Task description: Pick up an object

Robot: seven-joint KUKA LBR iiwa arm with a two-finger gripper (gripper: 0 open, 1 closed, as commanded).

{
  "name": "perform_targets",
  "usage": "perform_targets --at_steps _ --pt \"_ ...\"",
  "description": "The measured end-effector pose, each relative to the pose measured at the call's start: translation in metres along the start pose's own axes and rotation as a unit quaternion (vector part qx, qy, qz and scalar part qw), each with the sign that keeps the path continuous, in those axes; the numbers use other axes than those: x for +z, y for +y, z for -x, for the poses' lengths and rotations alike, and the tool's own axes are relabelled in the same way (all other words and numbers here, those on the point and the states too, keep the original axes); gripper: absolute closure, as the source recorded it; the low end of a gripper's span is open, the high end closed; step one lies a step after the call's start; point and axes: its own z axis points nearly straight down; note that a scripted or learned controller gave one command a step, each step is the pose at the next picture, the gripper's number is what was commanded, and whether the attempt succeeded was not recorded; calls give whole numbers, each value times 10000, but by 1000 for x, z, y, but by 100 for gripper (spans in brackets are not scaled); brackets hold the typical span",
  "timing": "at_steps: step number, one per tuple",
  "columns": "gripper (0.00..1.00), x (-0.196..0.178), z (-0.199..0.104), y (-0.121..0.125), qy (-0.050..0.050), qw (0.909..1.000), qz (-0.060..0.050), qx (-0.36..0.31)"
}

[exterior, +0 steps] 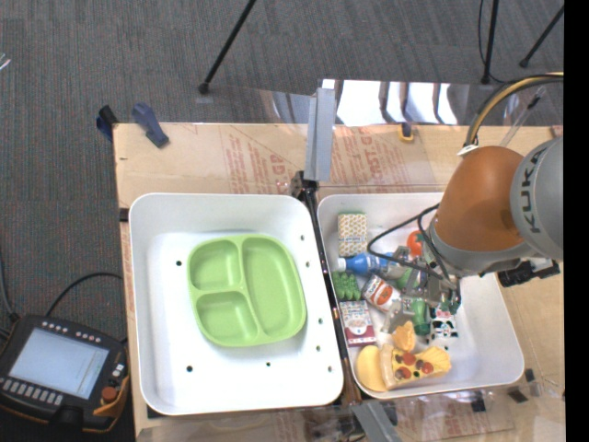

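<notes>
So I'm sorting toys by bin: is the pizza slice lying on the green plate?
No, the pizza slice lies in the right bin, apart from the green plate.

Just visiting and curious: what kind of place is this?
Probably a robotics lab: a grey-and-orange arm reaches over two white bins on a bench, a control tablet lies on the carpet, and tripod legs stand behind.
</notes>
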Motion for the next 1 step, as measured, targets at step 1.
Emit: perform_targets --at_steps 1 --pt "0 12 -25 12 -36 10000 2 29"
